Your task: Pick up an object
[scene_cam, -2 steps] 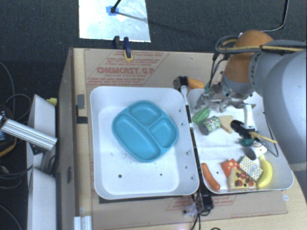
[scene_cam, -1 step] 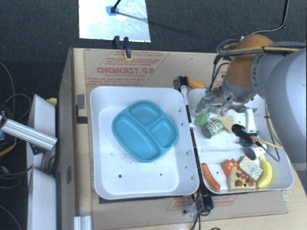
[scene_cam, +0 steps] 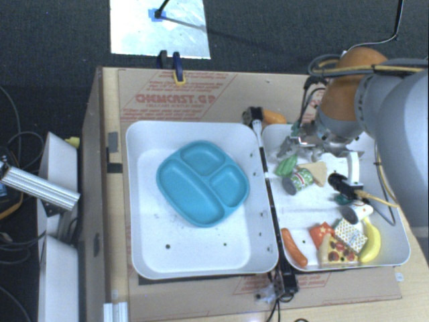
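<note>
My gripper [scene_cam: 295,149] hangs low over the far left part of the right bin [scene_cam: 399,252]. Just below it lies a small green object [scene_cam: 287,166], touching or nearly touching the gripper. A green-labelled can [scene_cam: 299,180] lies on its side a little nearer the front. Beside the can is a tan wedge [scene_cam: 319,173]. I see nothing lifted off the bin floor.
The left bin [scene_cam: 149,247] holds a blue divided plate [scene_cam: 203,182]. At the front of the right bin lie a red sausage [scene_cam: 294,247], a pizza slice [scene_cam: 335,251], a banana [scene_cam: 372,242] and a checkered piece [scene_cam: 348,232]. An orange object [scene_cam: 274,118] sits behind the bins.
</note>
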{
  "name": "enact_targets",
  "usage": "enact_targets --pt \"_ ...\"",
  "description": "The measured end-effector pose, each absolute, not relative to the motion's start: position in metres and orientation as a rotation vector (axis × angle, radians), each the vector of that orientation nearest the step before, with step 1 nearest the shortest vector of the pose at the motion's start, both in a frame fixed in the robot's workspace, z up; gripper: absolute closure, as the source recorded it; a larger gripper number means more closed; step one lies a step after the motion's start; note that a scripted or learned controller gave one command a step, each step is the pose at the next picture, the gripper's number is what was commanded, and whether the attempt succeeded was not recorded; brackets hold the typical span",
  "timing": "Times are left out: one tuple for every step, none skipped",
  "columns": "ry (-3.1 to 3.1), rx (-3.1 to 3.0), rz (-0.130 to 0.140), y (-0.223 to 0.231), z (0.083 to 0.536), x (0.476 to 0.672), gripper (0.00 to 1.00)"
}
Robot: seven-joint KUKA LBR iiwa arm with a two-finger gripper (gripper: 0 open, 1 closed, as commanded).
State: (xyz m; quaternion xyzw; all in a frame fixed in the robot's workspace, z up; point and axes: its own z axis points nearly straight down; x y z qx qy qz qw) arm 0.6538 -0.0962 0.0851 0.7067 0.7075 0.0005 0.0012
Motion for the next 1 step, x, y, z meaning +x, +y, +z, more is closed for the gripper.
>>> enact_targets --pt "2.219 2.217 0.004 -0.1210 0.1394 0.6697 0.00"
